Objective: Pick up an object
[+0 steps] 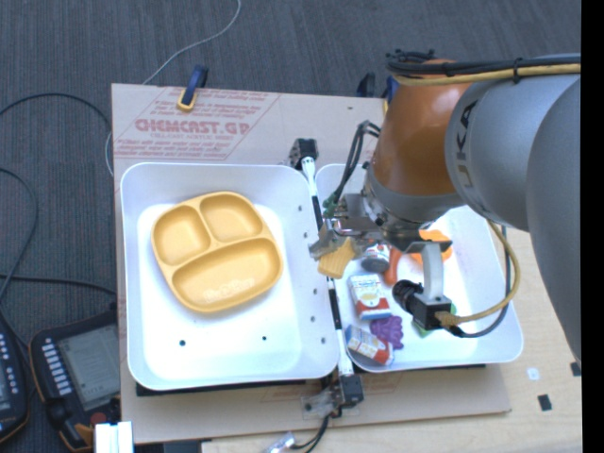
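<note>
Grey arm [528, 149], orange band, black cables

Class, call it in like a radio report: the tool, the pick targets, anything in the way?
Tool low at right bin's left edge, beside a tan piece. Toys piled just below it. Yellow tray in left bin, apart.

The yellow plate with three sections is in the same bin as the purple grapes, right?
No. The camera view shows the yellow plate alone in the left bin; the purple grapes lie in the right bin, under the arm.
</note>
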Robot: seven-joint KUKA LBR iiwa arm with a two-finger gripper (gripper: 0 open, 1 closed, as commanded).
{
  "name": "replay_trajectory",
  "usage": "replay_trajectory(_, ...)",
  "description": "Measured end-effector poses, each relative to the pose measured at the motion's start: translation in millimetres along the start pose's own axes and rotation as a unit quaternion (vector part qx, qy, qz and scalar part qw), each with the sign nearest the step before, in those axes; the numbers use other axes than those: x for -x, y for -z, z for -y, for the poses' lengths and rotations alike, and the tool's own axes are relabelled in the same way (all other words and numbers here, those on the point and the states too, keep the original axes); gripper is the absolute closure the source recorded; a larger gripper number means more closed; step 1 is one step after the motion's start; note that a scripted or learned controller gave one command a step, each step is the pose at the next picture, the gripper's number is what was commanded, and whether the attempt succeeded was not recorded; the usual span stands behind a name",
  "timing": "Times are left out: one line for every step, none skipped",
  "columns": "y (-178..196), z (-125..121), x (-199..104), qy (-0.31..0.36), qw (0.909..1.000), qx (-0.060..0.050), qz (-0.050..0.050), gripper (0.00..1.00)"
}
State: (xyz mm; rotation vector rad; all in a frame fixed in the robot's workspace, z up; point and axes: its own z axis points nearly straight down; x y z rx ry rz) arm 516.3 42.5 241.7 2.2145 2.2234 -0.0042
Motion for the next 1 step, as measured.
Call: replay_trajectory(-43.7, 8.4, -78.1, -0.001, 1.0000, -0.002, -0.002, 1.00)
